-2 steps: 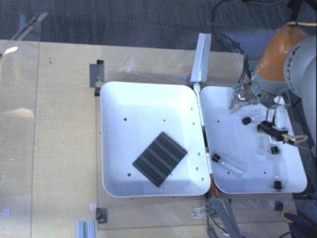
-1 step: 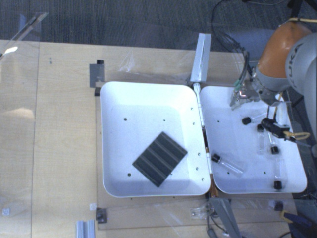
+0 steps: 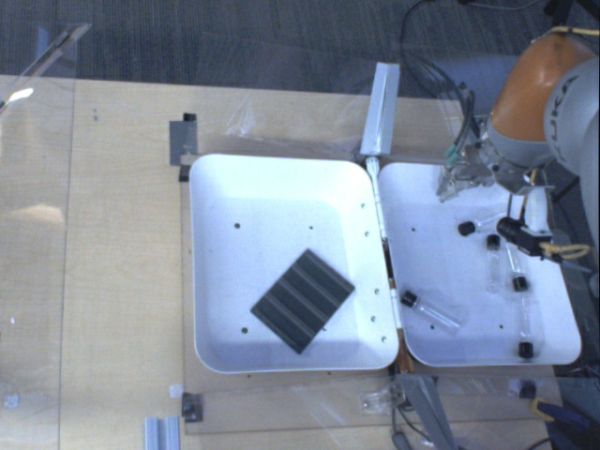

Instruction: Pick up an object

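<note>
Vials [image 3: 497, 268] lie scattered in the right bin [image 3: 412, 340], the closest just below the gripper [image 3: 459, 181] near the bin's top edge; its grip state cannot be told.

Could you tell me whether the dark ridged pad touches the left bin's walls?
Apart. The camera view shows the dark ridged pad lying on the left bin floor, white visible all around it.
</note>
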Controlling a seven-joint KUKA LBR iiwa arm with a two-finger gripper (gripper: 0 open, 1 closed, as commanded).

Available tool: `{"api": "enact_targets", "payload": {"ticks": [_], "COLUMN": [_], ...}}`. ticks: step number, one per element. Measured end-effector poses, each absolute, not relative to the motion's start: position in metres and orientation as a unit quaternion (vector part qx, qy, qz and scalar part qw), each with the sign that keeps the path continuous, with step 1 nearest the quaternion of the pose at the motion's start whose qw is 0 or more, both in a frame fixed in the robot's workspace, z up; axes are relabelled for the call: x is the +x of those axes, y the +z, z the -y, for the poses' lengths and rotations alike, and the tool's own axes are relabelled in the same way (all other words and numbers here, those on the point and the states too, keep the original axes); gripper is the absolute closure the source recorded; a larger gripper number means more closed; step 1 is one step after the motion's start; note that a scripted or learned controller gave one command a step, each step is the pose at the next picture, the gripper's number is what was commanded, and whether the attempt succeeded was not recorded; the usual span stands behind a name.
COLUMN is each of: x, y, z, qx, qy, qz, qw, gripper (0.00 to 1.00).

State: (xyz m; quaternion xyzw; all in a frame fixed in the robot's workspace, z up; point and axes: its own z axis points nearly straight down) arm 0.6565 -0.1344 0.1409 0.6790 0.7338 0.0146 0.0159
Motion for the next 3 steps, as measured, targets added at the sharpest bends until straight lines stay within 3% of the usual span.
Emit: {"api": "enact_targets", "payload": {"ticks": [1, 2, 3], "x": [0.646, 0.645, 0.661], "y": [0.090, 0.090, 0.088], "z": [0.125, 0.125, 0.206], "qx": [0.443, 0.443, 0.284], "qy": [0.0026, 0.0025, -0.0005], "qz": [-0.896, -0.896, -0.959], "qw": [0.006, 0.005, -0.006], "gripper": [1.00, 0.00, 0.00]}}
